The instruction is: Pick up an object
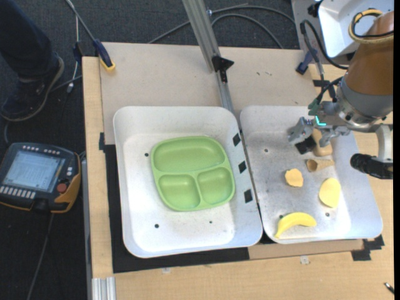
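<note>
Two white bins are seen side by side. In the left bin, 1 green divided plate w/ 3 compartments is laid flat. In the right bin, 4 yellowish/tan items are counted: 1 banana near the front edge, 1 round yellow piece, 1 larger yellow piece at the right, and 1 small tan piece just below the gripper. The gripper is positioned low over the bin's rear part; whether its jaws are spread or pressed together can't be told. Nothing is seen pinched.
</note>
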